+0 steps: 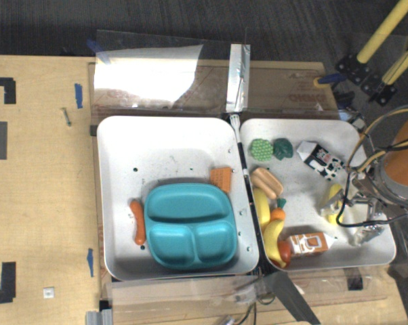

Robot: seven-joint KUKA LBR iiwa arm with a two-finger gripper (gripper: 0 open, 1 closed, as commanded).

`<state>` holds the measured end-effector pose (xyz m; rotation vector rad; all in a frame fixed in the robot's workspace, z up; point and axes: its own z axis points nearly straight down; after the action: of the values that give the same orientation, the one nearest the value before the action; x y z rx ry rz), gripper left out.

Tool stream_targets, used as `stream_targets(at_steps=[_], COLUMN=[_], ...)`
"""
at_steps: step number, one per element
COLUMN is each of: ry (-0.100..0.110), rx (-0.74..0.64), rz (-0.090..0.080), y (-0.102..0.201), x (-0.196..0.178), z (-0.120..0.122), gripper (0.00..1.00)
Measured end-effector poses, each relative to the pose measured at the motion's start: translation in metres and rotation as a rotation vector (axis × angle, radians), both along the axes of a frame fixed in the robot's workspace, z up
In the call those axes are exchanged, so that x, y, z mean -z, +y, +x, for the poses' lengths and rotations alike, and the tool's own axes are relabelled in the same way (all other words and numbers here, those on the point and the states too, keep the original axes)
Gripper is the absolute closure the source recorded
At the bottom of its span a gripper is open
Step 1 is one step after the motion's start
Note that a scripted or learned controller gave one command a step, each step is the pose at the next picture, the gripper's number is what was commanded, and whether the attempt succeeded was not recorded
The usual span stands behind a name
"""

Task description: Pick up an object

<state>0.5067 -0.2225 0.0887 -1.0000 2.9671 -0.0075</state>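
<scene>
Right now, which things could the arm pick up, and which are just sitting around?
Could be picked:
banana
carrot
green toy
orange carton
black-and-white box

Just lying about:
teal divided tray
white bins
yellow poles

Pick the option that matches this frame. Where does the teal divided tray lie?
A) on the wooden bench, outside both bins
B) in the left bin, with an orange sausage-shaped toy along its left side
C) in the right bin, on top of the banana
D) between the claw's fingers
B: the teal divided tray rests in the left bin, and the orange sausage-shaped toy lies just left of it.
</scene>
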Motion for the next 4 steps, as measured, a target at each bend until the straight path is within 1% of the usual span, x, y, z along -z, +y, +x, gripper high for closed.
stream_targets(at_steps=[1, 2, 3, 4], ry=[-0.013, -0.003, -0.002, 0.016], rx=[-0.002, -0.230, -0.313, -0.227], rz=[0.000, -0.004, -0.004, 0.008], y=[0.003, 0.000, 0.000, 0.003], x=[-0.013, -0.153, -0.213, -0.057], z=[0.005, 0.048, 0.089, 0.102], gripper=[1.00, 1.00, 1.00, 1.00])
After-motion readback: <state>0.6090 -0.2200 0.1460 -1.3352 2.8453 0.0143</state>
